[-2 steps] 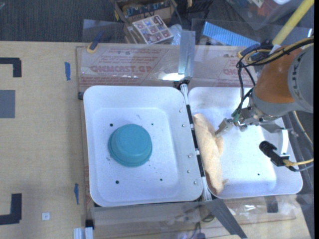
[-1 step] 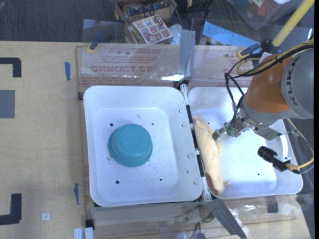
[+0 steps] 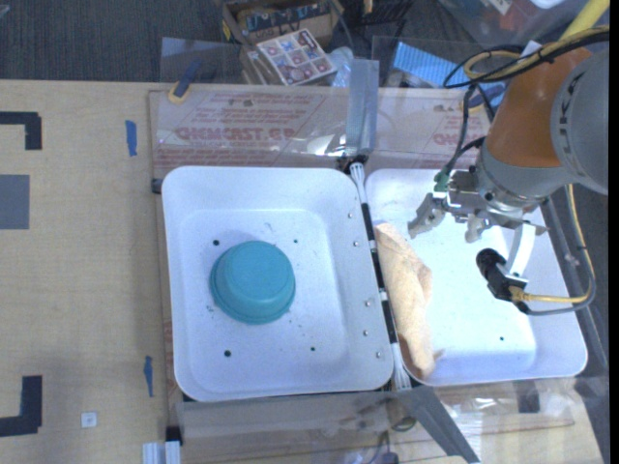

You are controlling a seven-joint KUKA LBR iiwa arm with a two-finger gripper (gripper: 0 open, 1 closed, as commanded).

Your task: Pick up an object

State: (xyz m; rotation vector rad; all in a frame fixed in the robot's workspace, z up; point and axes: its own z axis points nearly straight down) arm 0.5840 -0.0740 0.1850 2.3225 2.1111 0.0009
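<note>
One teal bowl [image 3: 253,280], one tan cloth [image 3: 408,298]

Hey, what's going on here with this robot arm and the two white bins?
A grey-and-orange robot arm reaches in from the right, its gripper hanging over the right bin with its fingers spread and nothing between them. Just to its left, a tan cloth-like object lies along that bin's left side. A teal bowl sits upside down in the left bin. Nothing has been picked up yet.
</note>
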